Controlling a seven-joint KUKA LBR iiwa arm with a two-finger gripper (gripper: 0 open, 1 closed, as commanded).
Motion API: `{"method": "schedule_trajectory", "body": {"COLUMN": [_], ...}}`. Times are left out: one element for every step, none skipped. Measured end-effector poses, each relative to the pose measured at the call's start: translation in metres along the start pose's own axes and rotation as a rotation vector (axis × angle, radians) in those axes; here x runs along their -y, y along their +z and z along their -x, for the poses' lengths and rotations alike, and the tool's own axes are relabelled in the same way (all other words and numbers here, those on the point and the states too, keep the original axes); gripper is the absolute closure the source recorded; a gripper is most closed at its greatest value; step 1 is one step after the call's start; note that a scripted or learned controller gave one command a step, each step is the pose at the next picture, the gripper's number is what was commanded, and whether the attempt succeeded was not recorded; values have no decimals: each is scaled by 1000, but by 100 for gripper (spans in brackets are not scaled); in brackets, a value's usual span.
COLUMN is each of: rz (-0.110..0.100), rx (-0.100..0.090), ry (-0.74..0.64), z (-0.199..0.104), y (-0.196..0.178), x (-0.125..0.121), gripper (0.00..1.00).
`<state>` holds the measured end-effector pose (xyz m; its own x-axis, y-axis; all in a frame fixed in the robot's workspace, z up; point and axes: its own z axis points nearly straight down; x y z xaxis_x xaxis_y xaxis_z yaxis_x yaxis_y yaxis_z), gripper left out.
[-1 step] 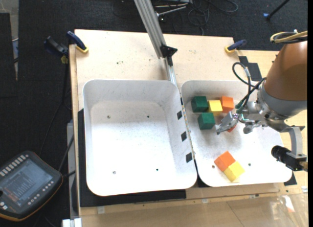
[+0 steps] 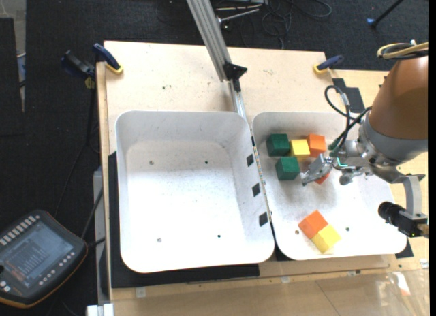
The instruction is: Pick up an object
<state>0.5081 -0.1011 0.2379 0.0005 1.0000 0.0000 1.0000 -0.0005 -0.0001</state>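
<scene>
Nearest you, in the front of the right bin [image 2: 381, 243], an orange block [image 2: 313, 223] and a yellow block [image 2: 326, 238] lie touching, well apart from the rest. Judge them light, stiff, smooth-sided; take one across two flat opposite faces, and expect the neighbour to get nudged.

Mid-bin: gripper [image 2: 319, 171] low over the floor, just beside the lower green block [image 2: 287, 167]. A sliver of red-orange [image 2: 323, 178] shows under its tip; too small to name. You cannot tell from this angle whether the gripper is spread or closed, nor whether anything is caught in it.

Further back: upper green block [image 2: 277, 144], small yellow block [image 2: 300, 148], small orange block [image 2: 317, 144], in a tight row near the back wall. Crowded; hard to isolate one.

Left bin [image 2: 136, 131] sits alongside on the table [image 2: 170, 76].
</scene>
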Motion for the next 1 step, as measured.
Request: {"method": "schedule_trajectory", "body": {"rz": [-7], "rx": [-1], "ry": [1], "z": [-1], "y": [60], "x": [9], "gripper": [0]}}
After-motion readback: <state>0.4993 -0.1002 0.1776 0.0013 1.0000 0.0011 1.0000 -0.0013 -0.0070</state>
